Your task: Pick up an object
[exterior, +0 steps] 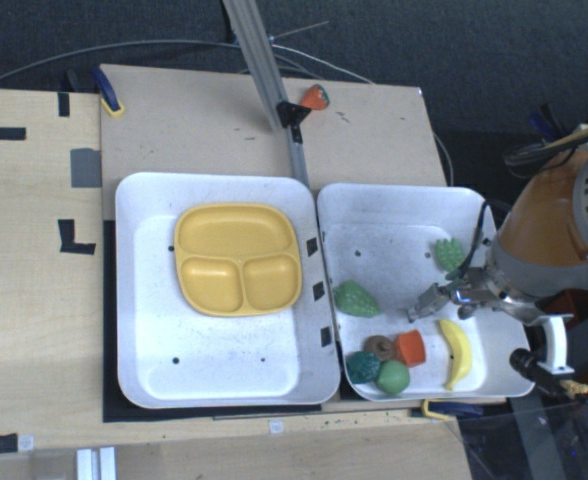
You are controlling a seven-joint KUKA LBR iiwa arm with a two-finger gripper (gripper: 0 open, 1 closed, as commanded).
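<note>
My gripper (426,305) hangs low over the middle of the right bin (394,213), reaching in from the right on the grey arm with its orange band (544,218). Nothing shows in its grasp. A green leafy piece (356,298) lies just to its left. A yellow banana (456,351) lies just below and to its right. A small light green piece (448,254) sits above it, near the arm. Along the bin's front edge are a red block (410,348), a brown ring (379,346), a dark green piece (363,367) and a light green ball (393,377).
The left bin (134,298) holds a yellow divided plate (239,258). A grey metal pole (264,58) slants across the bench behind the bins, with a small red-orange object (316,96) beside it. A blue and yellow clamp (109,93) sits at the bench's back left.
</note>
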